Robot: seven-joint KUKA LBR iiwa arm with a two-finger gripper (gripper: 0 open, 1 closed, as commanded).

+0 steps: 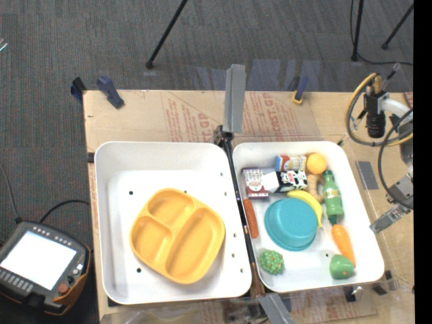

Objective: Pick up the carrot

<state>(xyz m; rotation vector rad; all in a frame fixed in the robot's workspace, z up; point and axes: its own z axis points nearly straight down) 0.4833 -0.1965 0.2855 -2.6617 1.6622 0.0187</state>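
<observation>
The carrot [343, 243] is a short orange tapered piece lying in the right bin [368, 245], near that bin's right wall and towards its front. It points roughly front to back. A teal bowl [291, 223] sits just to its left, and a green rounded toy [341, 267] touches or nearly touches its front end. A green bottle [331, 196] lies just behind it. Nothing covers the carrot.
The right bin also holds a banana [307, 200], a yellow-orange fruit [316, 163], small cartons [291, 179], a red-white box [255, 182], a reddish sausage [250, 219] along its left wall and a bumpy green ball [271, 261]. A yellow divided plate [177, 235] lies in the left bin [115, 174]. Cables and a black cylinder [374, 113] hang at the right.
</observation>
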